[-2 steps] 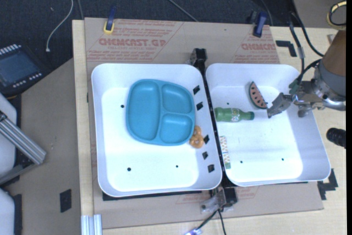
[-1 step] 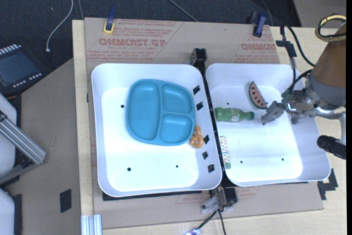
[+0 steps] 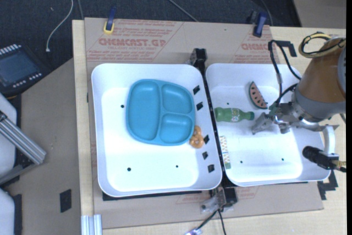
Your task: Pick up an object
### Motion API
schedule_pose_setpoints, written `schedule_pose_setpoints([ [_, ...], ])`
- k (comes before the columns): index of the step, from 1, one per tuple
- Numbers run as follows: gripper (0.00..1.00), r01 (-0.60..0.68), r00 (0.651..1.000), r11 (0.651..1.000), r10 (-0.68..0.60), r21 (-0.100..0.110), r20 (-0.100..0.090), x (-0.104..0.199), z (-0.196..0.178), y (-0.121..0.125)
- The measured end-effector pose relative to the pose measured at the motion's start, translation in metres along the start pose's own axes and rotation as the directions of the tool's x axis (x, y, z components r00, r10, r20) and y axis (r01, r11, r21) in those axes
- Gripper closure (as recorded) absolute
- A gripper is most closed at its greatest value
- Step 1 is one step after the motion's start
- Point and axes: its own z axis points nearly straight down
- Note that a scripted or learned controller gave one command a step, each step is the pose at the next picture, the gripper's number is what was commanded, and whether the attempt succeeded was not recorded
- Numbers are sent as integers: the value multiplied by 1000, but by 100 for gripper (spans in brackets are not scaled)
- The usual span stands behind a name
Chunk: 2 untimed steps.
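Green bottle [image 3: 234, 115] beside tool [image 3: 266, 121]

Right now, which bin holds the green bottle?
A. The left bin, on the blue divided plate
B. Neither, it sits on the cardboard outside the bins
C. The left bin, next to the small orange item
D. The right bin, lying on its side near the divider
D: the green bottle lies on its side in the right bin, close to the divider, with the tool just beside it.

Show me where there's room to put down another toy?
Bare floor lies in the left bin below the blue plate, and in the right bin below the green bottle. It's crowded around the bottle, watermelon slice and gripper.
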Motion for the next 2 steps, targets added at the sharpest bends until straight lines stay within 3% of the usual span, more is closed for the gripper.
schedule_pose_setpoints([
  [1, 0, 0, 1000, 1000, 0, -3, 1, 1, 23, 0],
  [2, 100, -1, 1000, 1000, 1, -6, 1, 0, 11, 1],
])
